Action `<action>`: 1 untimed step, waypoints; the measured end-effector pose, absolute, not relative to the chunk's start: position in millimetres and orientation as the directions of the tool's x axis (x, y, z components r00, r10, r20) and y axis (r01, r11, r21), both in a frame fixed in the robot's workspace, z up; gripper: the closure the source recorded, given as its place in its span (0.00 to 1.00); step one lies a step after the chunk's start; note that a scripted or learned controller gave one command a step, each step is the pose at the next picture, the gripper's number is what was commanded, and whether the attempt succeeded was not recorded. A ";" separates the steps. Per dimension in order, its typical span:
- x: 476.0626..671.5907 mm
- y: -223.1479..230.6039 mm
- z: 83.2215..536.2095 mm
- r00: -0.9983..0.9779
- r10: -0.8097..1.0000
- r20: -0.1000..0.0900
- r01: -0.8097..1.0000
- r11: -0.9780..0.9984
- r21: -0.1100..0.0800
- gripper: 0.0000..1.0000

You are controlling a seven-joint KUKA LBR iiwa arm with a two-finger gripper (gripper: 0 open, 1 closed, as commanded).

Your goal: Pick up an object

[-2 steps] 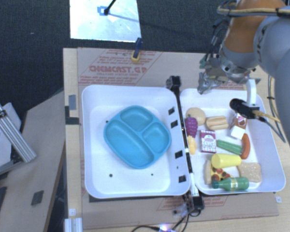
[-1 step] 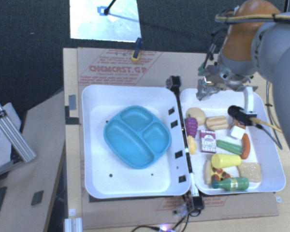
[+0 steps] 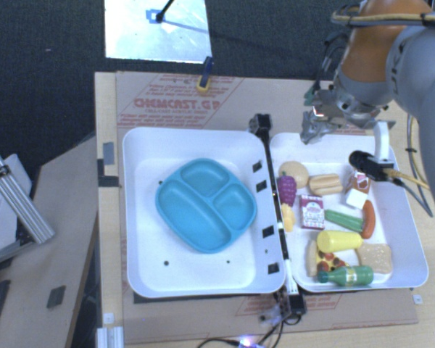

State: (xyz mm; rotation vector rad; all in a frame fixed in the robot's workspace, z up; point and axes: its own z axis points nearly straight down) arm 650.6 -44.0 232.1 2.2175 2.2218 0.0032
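My gripper (image 3: 313, 131) hangs over the far left corner of the right bin (image 3: 413, 263), above the toy food and touching none of it. Nearest below it lie a tan roll (image 3: 293, 171), purple grapes (image 3: 286, 190) and a hot dog bun (image 3: 326, 185). Further forward are a red box (image 3: 312, 212), a green cucumber (image 3: 343, 220), a red sausage (image 3: 368, 219), a yellow pepper (image 3: 338, 241), a slice of toast (image 3: 375, 257) and a green bottle (image 3: 346, 275). Nothing shows in the gripper.
The left bin (image 3: 141, 267) bears a blue divided plate (image 3: 205, 204). A black-clipped wall (image 3: 270, 194) separates the two bins. A small white and brown carton (image 3: 358, 193) sits at the right bin's far right. A blue and yellow clip (image 3: 204, 75) lies on the cardboard behind.
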 end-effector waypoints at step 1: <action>647.1 -30.0 217.2 -0.005 1.000 0.000 1.000 0.005 0.002 1.00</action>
